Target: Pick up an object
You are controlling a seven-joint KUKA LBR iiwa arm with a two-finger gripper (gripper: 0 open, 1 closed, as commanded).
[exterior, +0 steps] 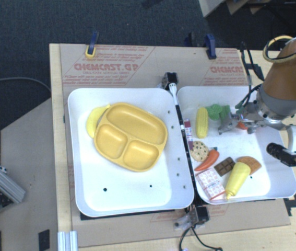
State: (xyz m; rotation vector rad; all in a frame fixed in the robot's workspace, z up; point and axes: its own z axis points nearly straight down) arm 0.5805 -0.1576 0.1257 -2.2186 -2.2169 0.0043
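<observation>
Toy food (pixel 226 169) fills the right bin beside "CHEMCAST" cardboard (pixel 106 67); hand (pixel 230 123) grip unclear.

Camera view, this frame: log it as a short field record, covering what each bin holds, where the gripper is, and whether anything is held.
left bin: yellow divided tray, with a yellow piece under its left edge
right bin: corn cob, green item, cookie, carrot, chocolate piece, yellow bottle, patterned packet
gripper: low in the right bin, beside the green item
held: cannot tell
</observation>
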